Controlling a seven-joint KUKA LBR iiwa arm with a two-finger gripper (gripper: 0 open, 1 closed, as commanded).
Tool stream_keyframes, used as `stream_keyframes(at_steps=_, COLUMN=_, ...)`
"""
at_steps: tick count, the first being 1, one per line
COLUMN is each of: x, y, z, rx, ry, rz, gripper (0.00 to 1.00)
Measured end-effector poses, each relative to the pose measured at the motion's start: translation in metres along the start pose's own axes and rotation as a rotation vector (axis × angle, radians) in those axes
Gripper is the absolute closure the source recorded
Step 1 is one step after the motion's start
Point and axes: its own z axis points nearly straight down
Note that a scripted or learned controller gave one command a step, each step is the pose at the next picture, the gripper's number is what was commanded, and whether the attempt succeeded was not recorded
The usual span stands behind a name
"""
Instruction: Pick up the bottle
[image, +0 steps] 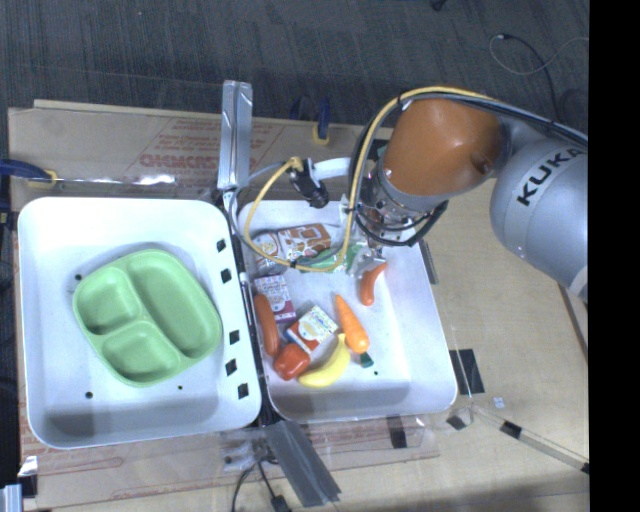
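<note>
My gripper (364, 256) hangs low over the back of the right bin (425, 330), mostly hidden under the orange wrist band (440, 148). Just below it lies a small orange-red elongated item (370, 284). A green leafy piece (325, 263) lies to its left. I cannot tell which item in the pile is the bottle; a long orange-red item (265, 326) lies along the bin's left wall, and a red item (290, 361) sits near the front.
The right bin also holds a printed carton (291, 243), a small box (315, 328), a carrot (350, 322) and a banana (325, 371). A green divided plate (148, 315) sits in the left bin (50, 390). Yellow cable (262, 190) loops above the bins.
</note>
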Motion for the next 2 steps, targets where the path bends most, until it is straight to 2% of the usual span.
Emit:
stream_keyframes(at_steps=1, x=-0.021, y=0.032, z=-0.116, rx=-0.01, ry=-0.005, rz=0.046, gripper=1.0)
stream_keyframes(at_steps=2, x=-0.106, y=0.049, z=-0.192, rx=-0.013, ry=-0.008, rz=0.117, gripper=1.0)
